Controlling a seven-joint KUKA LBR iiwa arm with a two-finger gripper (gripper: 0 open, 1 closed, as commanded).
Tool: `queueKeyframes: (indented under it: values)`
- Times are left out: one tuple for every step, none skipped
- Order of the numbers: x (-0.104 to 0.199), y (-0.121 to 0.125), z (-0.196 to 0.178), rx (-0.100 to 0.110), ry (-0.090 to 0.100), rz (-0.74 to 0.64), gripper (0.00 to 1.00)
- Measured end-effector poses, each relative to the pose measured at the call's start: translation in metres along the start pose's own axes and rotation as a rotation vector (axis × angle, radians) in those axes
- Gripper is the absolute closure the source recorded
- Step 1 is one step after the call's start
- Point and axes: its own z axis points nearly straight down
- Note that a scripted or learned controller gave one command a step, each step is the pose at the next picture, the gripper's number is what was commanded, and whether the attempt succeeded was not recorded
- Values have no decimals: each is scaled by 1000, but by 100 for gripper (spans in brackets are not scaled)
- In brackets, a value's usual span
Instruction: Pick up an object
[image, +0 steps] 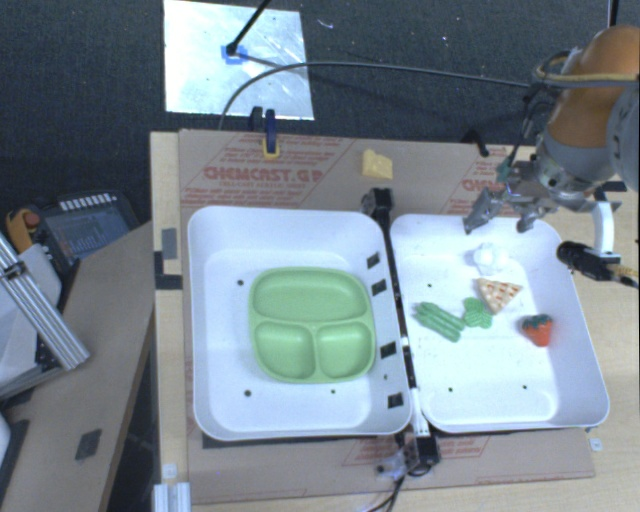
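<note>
I see my gripper (503, 213) spread wide, holding nothing, above the right bin's (520, 400) far edge, beyond the white piece (487, 257).

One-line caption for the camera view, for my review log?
Gripper hovers with jaws open above the right bin, near its far edge and a white item; green tray in left bin.

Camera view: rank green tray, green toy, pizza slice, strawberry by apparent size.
Largest to smallest:
1. Green tray, by far the largest, in the left bin.
2. Green toy, long and thin.
3. Pizza slice and strawberry: too close to rank, both small, in the right bin.
</note>
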Motion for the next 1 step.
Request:
queueKeyframes:
  values:
    - [0, 3, -8, -13, -2, -2, 0]
